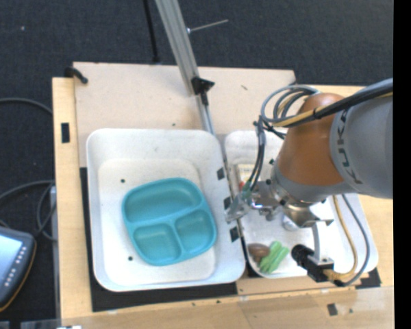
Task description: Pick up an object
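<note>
A green piece [277,256] lay at the right bin's [367,252] near edge, its long axis slanting up toward the right, a brown lump [259,251] touching its left. My gripper [260,201] hung beyond them; its opening I couldn't tell. A teal tray [168,219] sat in the left bin [123,142].

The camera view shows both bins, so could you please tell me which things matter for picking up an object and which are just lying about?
For the job:
- green object, right bin
- brown object beside it
- right bin
- arm above that bin

Lying about:
- teal divided tray in the left bin
- metal pole
</note>
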Controlling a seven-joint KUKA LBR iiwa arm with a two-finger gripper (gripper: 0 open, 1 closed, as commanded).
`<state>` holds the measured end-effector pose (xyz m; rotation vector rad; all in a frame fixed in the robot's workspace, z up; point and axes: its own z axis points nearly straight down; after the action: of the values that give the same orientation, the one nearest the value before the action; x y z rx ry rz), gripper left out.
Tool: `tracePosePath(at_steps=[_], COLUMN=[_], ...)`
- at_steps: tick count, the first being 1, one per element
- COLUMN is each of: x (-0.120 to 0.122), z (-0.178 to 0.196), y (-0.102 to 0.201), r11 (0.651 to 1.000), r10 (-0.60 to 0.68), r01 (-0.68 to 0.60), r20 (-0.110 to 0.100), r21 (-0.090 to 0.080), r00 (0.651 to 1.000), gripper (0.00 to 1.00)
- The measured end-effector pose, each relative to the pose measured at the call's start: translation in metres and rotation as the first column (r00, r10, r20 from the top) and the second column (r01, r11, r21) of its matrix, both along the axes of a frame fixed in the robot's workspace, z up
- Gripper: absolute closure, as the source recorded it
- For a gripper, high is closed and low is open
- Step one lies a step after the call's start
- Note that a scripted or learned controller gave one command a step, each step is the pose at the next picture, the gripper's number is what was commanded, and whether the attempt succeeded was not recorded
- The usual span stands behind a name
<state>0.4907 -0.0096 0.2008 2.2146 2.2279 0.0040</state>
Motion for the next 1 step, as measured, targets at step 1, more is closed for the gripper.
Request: tracePosePath(at_steps=[1], x=[0.0791], z=[0.1531], y=[-0.0418], r11=[1.000], r10=[-0.001], r01=[0.001], r20=[0.010], r21=[-0.004], r00=[1.000], gripper=[0.00])
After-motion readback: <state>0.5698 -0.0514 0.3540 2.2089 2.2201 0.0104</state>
